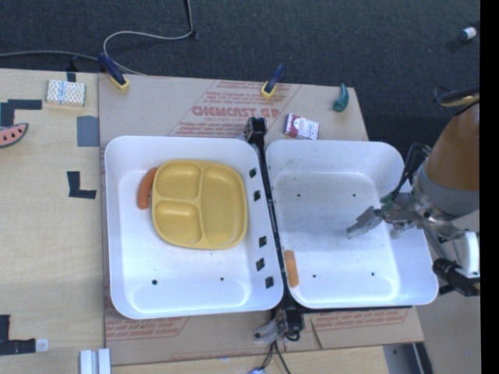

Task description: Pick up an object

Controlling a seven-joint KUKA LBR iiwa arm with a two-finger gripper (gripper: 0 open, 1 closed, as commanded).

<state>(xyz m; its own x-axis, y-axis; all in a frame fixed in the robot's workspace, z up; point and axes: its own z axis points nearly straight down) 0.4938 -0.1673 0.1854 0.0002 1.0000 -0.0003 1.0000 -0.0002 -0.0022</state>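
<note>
A brown cardboard sheet with red print [226,115] lay under the two shallow white plastic bins [117,209], reaching well to the left of the gripper [366,224]. Beyond the gripper, toward the far edge, a small red and white packet [300,126] rested on the sheet, with a teal plastic clamp [341,97] (at the sheet's edge) near it. Far to the gripper's left, a red watermelon-slice toy [14,135] and a pale checkered block [65,93] sat on the wooden bench [47,248].
</note>
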